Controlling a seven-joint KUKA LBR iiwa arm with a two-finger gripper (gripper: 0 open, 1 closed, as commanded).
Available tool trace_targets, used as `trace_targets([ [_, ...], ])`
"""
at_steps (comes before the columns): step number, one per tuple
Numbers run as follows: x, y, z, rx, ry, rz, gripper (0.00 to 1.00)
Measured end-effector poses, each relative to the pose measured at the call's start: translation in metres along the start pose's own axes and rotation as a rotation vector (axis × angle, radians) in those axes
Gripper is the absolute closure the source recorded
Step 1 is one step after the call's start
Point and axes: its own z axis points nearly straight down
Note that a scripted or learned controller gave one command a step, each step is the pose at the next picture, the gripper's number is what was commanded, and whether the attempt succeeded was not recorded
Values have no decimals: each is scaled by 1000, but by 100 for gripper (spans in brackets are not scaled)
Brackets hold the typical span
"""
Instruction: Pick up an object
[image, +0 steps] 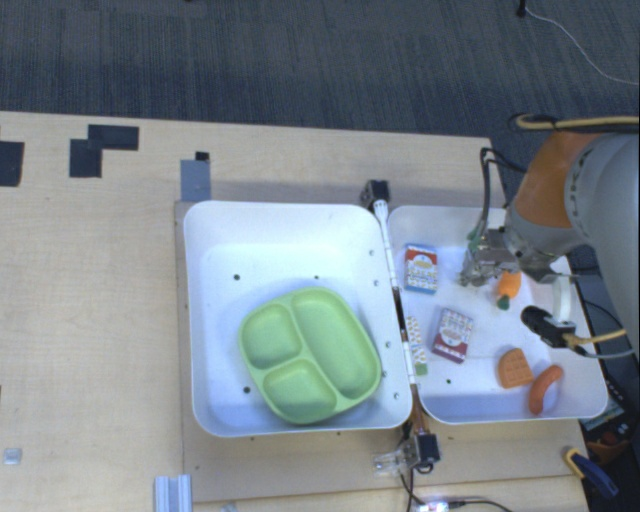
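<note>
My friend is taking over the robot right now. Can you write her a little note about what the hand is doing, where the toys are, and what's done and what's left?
Hand: low over the right bin, at its upper part, right by the small carrot. Nothing seen between its fingers.

Right bin: blue and red carton at upper left, red and white packet in the middle, bread piece and sausage at lower right.

Left bin: green divided plate.

Done: nothing lifted yet.

Left: grab one object, probably the carrot since it is nearest, and raise it.
</note>
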Motion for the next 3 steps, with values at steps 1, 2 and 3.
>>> trace_targets([
  [1, -55, 42, 2, 4, 2, -1, 100],
  [2, -67, 52, -57, 2, 1, -2, 100],
  [3, -67, 51, -56, 4, 1, -3, 100],
])
